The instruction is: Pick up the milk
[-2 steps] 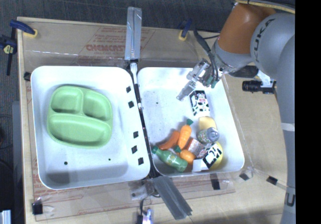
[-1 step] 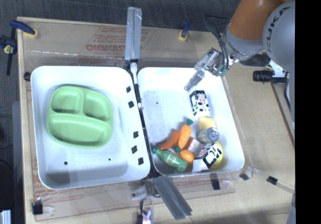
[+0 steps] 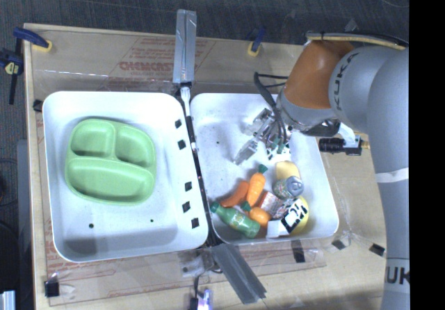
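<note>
The milk (image 3: 295,216), a small white carton with black cow patches, lies in the near right corner of the right bin (image 3: 215,128). It rests against a yellow item (image 3: 306,224) and a small can (image 3: 290,187). My gripper (image 3: 246,139) hovers over the middle of the right bin, up and to the left of the milk and well apart from it. Its fingers (image 3: 243,153) point left, spread open, and nothing sits between them. The grey arm with its orange band (image 3: 309,79) comes in from the right.
Two orange carrots (image 3: 254,188), a green bottle (image 3: 236,219) and a yellow fruit (image 3: 285,170) crowd around the milk. The left bin (image 3: 160,225) holds a green divided tray (image 3: 111,160). A black-clipped divider (image 3: 189,162) separates the bins.
</note>
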### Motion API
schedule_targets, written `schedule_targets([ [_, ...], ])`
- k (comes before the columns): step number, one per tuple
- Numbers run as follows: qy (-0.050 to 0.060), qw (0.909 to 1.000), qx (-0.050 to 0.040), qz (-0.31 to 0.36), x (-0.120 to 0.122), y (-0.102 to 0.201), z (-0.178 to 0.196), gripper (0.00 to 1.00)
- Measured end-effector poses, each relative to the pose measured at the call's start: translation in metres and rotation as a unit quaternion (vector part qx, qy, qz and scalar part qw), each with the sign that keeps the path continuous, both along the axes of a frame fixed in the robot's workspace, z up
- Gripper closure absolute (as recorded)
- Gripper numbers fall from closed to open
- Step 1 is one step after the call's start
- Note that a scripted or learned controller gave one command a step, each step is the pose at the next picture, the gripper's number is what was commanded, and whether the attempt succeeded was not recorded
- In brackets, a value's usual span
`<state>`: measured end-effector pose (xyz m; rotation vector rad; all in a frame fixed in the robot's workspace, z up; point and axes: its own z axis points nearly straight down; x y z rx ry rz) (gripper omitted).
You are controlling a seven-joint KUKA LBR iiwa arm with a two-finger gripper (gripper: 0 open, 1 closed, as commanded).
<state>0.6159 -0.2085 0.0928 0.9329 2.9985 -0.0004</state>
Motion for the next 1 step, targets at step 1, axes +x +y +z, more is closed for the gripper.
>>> schedule_targets([
  [1,-0.001,0.9996,-0.0006,0.028,0.029,-0.0024,0.0704,0.0],
])
